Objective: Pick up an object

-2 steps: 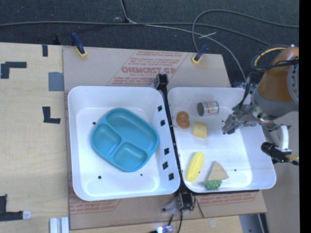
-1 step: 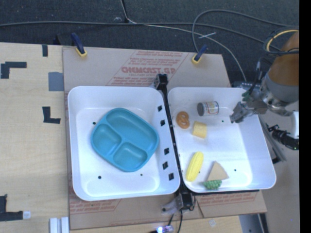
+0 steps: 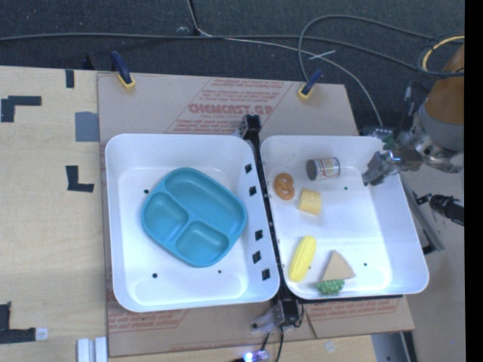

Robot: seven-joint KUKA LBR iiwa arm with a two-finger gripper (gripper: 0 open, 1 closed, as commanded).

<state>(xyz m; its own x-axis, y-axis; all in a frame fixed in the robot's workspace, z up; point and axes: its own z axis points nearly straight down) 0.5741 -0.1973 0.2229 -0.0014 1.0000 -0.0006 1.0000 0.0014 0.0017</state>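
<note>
Two shallow white bins are set side by side on a cardboard sheet (image 3: 226, 100) that is clamped at its far edge by two blue-and-yellow clamps (image 3: 121, 70).

The left bin (image 3: 124, 202) is occupied by a single blue divided tray (image 3: 194, 216), which is laid flat and turned at an angle to the bin walls; three compartments can be made out in it.

The right bin (image 3: 392, 232) is filled with several small things. A small can (image 3: 323, 169) is seen lying on its side near the far wall. A brown pretzel-like piece (image 3: 284, 186) is placed by the divider, and a pale yellow block (image 3: 309, 201) is found just beside it. Toward the near edge, a yellow corn cob (image 3: 303, 259) is laid lengthwise, and a tan wedge (image 3: 339, 266) is set next to it, with a small green piece (image 3: 330, 286) touching the wedge at the near wall.

The gripper (image 3: 375, 173) is held over the far right corner of the right bin, well apart from the can and the other items. Nothing is seen between its fingers; whether they are spread or closed cannot be told at this angle. The orange band of the arm (image 3: 445, 96) is visible at the right.
</note>
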